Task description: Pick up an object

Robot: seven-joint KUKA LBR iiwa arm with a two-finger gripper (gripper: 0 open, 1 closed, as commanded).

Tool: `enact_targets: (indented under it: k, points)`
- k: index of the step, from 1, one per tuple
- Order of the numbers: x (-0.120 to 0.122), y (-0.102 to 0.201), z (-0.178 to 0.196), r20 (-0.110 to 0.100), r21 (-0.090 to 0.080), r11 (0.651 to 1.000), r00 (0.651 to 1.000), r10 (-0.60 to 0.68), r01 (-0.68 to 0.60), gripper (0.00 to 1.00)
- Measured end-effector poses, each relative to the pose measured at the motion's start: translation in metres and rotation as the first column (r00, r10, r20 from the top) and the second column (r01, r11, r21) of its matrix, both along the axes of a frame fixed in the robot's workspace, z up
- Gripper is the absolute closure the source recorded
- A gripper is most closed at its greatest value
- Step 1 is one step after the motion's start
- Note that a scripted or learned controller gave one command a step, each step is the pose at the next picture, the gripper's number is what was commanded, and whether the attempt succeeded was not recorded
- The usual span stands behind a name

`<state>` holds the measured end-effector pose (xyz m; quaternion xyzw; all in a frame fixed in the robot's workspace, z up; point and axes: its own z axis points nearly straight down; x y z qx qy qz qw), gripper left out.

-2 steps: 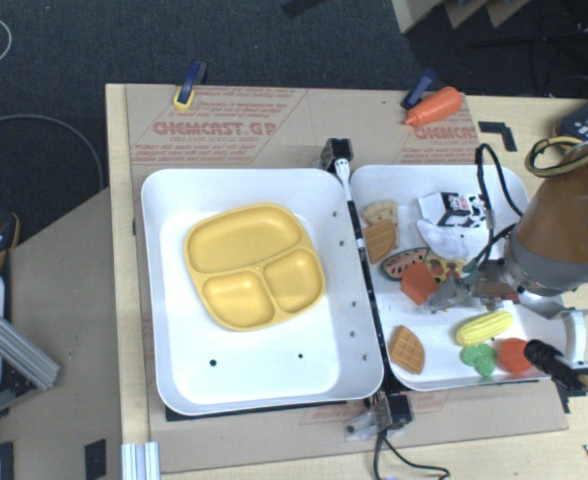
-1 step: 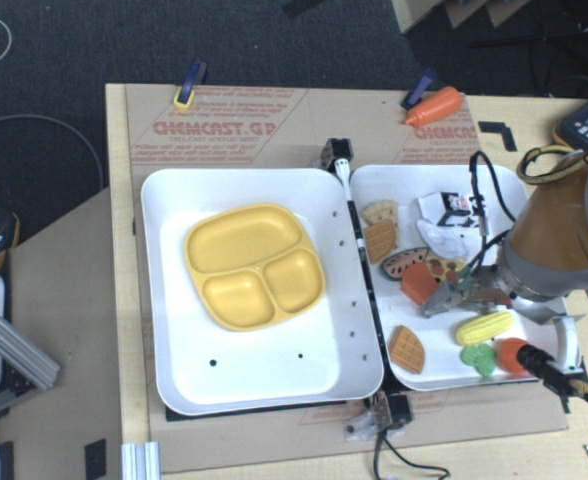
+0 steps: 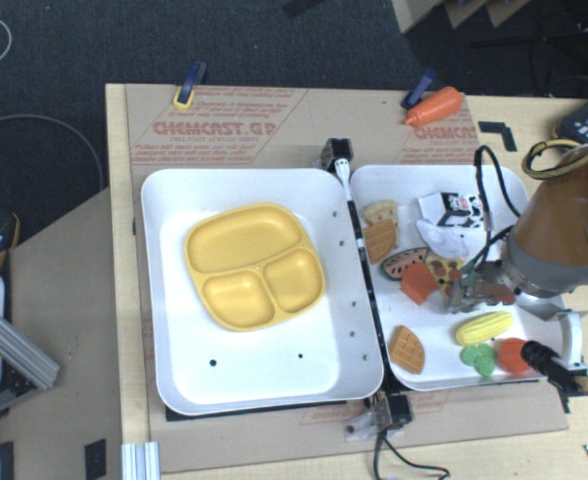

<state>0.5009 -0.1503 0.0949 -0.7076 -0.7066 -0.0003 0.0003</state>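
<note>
Reaching into the right bin [image 3: 414, 180], your gripper [image 3: 466, 290] hovers at lower right of the frame among crowded toys; whether it is closed, I cannot tell. Choose the yellow corn [image 3: 483, 326] just below and descend straight.

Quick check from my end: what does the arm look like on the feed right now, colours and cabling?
The arm shows a broad orange band above a grey wrist section. Black cables loop up beside it. Its claw is small, dark metal, low in the right bin, too cluttered to make out in detail.
</note>
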Motion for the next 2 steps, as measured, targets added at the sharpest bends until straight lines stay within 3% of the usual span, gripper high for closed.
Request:
enact_targets:
  k: [2]
  points:
    - [-0.002, -0.01, 0.089, 0.007, -0.004, 1.0, 1.0, 0.002, -0.002, 1.0]
